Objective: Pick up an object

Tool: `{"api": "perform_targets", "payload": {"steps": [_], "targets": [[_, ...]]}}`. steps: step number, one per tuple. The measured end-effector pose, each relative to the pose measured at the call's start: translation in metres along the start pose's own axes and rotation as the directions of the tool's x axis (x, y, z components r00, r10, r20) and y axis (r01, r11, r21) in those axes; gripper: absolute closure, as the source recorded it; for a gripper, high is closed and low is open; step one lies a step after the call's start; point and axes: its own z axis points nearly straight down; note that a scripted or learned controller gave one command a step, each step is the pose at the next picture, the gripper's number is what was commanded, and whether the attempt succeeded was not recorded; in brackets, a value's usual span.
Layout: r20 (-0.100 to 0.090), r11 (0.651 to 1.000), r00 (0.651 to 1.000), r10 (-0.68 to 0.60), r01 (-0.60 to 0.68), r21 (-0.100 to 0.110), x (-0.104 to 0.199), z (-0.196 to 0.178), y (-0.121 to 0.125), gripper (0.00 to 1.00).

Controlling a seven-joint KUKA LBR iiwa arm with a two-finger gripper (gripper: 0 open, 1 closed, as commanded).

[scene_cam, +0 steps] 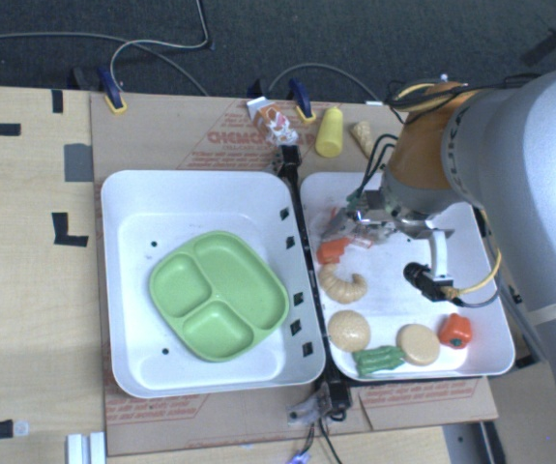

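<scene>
The gripper [347, 222] is being held low over the upper left of the right bin [485, 361], just above an orange piece [332, 252]; its state cannot be told. A croissant [342, 284], 2 buns [349, 331], a green piece [379, 360] and a red pepper [455, 332] are lying nearby. A green divided plate [219, 295] is sitting in the left bin [128, 196].

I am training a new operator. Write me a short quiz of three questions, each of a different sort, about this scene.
1. True or false: the green divided plate lies in the left bin.
2. Which item lies nearest the gripper? A) orange carrot-like piece B) red pepper C) green pod
3. Fill in: the yellow toy rests on the ___ beyond the right bin.

Key: 1 true; 2 A; 3 cardboard.
</scene>
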Motion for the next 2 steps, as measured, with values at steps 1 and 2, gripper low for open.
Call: {"api": "perform_targets", "payload": {"steps": [1,2], "targets": [[-0.003,1.000,1.000,0.002,-0.002,0.013,0.0006,0.0022,0.0178,0.00],[-0.002,1.000,1.000,0.000,0.000,0.005,0.0006,0.0011,0.0143,0.00]]}}
